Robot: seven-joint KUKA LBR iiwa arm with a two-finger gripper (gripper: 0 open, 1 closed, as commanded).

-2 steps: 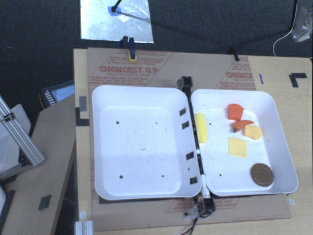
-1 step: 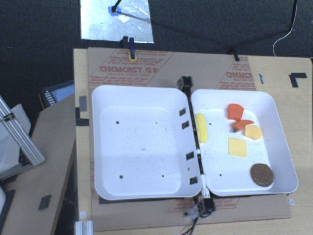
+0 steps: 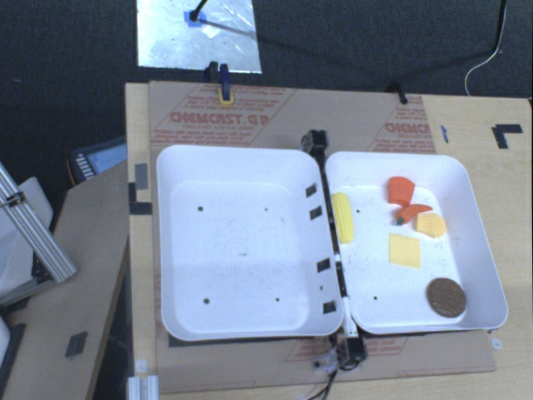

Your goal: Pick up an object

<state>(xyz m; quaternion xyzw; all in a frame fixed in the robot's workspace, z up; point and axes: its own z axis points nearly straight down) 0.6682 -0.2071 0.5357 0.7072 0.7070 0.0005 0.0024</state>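
Several small objects lie in the right bin [image 3: 475, 198]. A yellow corn cob [image 3: 342, 217] rests along its left wall. An orange piece [image 3: 400, 191] sits near the back, with a thin orange carrot-like piece [image 3: 412, 213] just below it. Beside that is a small yellow-orange block [image 3: 431, 224]. A flat pale yellow square [image 3: 405, 251] lies in the middle. A round brown cookie [image 3: 446, 297] sits near the front right corner.
The left bin [image 3: 175, 173] stands beside the right one, joined by black clips [image 3: 323, 265]. Both rest on a cardboard sheet [image 3: 250, 115] on the wooden bench. A shiny metal plate [image 3: 198, 22] lies on the dark floor behind. An aluminium rail [image 3: 33, 232] stands at the left.
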